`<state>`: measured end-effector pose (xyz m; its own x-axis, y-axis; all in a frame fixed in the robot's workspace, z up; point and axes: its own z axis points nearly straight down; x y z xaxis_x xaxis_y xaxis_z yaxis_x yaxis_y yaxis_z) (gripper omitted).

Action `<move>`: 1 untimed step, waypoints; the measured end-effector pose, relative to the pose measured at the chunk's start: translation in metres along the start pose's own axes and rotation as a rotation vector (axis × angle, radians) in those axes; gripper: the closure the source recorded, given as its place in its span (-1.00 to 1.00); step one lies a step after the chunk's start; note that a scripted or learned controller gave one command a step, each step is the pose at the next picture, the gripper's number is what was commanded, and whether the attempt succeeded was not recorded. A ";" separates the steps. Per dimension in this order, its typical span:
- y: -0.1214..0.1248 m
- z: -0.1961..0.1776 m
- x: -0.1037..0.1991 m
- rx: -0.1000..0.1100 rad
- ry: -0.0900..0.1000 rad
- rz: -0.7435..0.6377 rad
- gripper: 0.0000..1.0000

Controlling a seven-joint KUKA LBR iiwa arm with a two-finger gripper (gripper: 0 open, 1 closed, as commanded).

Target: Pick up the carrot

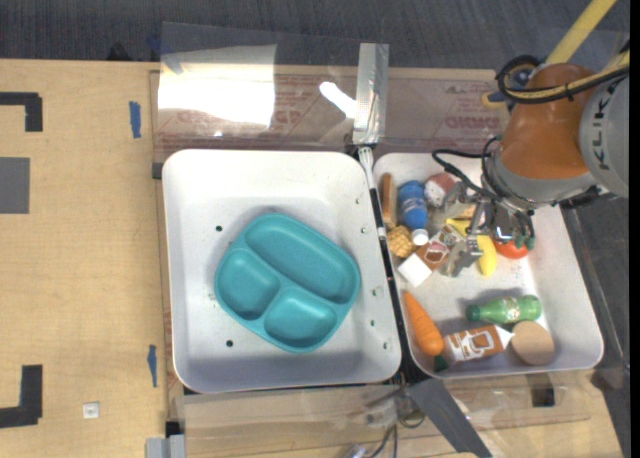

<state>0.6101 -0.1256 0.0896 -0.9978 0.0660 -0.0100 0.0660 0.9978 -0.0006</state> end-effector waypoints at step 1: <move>-0.027 0.005 -0.038 -0.023 0.111 -0.084 -1.00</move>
